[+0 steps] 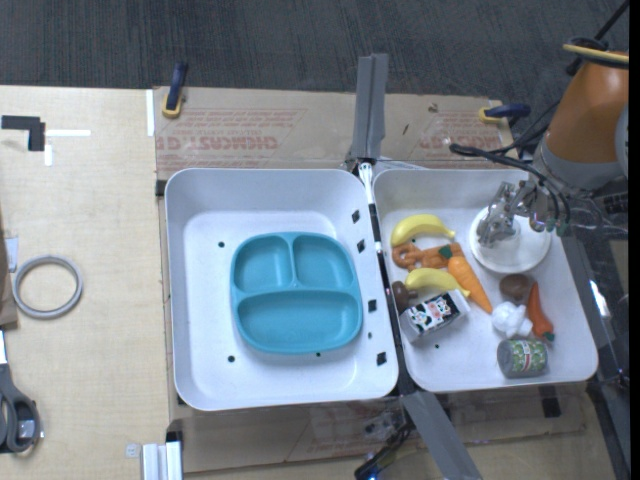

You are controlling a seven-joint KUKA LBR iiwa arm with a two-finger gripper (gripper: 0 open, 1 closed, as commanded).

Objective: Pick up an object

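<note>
My gripper (497, 224) hangs over the right bin (480, 368), just above a small white plate (512, 253) near the bin's back right. Left of the plate lie two bananas, the upper banana (421, 228) and the lower banana (432, 280), with a pretzel-like toy (413, 256) and an orange carrot (468, 282) between them. A black-and-white carton (434, 314) lies on its side lower down. Toward the front right sit a brown round piece (516, 287), a second carrot (540, 311), a white lump (509, 319) and a green-labelled can (523, 358). Nothing shows between the fingers.
The left bin (190, 268) holds a blue divided plate (297, 292). A grey divider bar (370, 108) runs between the bins at the back. On the bench at the left lie a roll of tape (44, 286) and scissors (18, 420).
</note>
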